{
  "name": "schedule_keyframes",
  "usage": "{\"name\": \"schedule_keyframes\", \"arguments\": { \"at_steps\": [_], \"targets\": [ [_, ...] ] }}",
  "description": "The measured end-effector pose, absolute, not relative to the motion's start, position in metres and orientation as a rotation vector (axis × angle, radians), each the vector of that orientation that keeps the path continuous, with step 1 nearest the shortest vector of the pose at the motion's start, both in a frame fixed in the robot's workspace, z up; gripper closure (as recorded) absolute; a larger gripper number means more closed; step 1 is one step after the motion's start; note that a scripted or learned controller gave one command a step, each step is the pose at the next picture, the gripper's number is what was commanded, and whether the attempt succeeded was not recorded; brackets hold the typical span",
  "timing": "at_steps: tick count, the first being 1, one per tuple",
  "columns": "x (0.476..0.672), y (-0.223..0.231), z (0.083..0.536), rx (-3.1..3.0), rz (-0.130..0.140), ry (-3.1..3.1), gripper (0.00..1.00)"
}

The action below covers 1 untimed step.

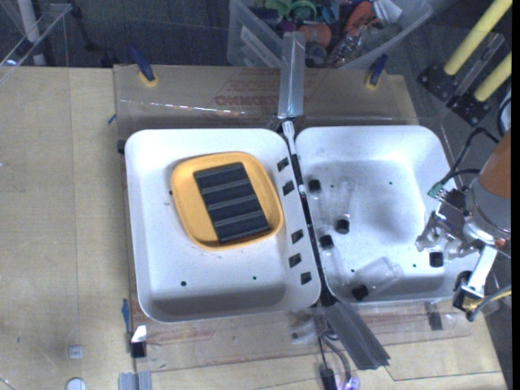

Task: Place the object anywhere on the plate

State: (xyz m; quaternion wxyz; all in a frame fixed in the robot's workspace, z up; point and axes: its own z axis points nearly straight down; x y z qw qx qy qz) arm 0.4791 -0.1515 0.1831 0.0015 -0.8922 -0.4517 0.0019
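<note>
Two white bins sit side by side on the worktop; the left bin holds the yellow plate, already bearing a dark ribbed object at its centre. At about four o'clock, over the right bin's rim, hangs the claw; whether it is parted or gripping anything I cannot tell. Judging by this, the placing looks done, and next comes a clean retreat

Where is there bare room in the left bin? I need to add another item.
Free: the white floor along the left bin's front and left walls, around the yellow plate. Crowded: the plate's middle, covered by a dark ridged object. The claw sits by the right bin.
</note>
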Motion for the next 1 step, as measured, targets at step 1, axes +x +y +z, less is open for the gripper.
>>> {"name": "schedule_keyframes", "arguments": {
  "at_steps": [1],
  "targets": [
    [0.4792,-0.1516,0.1832,-2.801,0.006,-1.417,0.0]
  ]
}}
